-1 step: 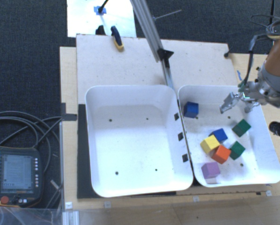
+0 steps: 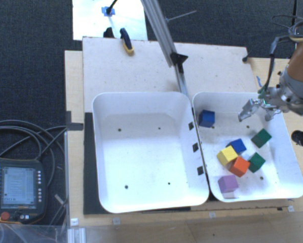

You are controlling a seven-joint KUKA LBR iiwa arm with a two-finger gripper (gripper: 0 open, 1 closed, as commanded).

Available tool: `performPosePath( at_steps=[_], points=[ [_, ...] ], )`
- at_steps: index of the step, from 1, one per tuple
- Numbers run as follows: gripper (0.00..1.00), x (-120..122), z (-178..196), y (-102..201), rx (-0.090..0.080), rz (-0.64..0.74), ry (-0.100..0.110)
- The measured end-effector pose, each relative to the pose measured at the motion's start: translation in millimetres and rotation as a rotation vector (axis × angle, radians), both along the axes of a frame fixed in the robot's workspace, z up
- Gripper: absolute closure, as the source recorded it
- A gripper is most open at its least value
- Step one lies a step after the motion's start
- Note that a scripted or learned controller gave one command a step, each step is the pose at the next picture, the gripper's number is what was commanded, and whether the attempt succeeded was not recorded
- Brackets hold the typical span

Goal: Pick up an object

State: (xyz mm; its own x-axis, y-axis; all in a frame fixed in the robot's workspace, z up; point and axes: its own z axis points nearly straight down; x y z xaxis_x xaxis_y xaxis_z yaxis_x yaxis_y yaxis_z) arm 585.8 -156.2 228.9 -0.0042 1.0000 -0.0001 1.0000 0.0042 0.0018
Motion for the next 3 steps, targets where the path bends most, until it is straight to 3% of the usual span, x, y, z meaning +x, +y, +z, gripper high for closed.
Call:
performPosePath(
  at_steps=[2,3],
  points=[
    [0.00,-4.5,-105.2,2.0,0.001,-0.003,0.004],
    [0.00,-4.0,-123.5,2.2,0.000,-0.002,0.002]
  ],
)
